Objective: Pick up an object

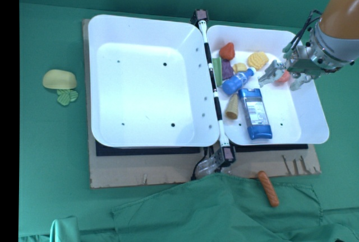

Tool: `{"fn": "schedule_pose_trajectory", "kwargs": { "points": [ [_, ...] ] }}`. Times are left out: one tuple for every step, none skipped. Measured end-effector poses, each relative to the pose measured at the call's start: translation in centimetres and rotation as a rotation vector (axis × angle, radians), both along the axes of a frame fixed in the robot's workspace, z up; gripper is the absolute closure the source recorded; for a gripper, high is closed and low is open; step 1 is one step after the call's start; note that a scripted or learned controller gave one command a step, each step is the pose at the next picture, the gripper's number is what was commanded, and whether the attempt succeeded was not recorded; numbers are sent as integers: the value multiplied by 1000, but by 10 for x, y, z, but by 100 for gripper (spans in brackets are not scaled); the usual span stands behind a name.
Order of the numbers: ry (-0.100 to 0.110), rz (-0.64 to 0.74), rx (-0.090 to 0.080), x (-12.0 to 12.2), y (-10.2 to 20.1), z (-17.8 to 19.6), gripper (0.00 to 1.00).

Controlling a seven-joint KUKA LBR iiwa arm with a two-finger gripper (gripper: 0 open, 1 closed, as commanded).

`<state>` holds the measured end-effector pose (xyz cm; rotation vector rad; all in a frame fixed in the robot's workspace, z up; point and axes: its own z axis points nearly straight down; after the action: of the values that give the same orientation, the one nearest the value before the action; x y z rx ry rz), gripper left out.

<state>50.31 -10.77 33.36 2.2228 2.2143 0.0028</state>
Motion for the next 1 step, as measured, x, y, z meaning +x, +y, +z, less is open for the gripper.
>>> {"fn": "schedule_pose_trajectory", "kwargs": {
  "points": [
    [0, 0, 0, 0, 0, 0, 0]
  ]
}}
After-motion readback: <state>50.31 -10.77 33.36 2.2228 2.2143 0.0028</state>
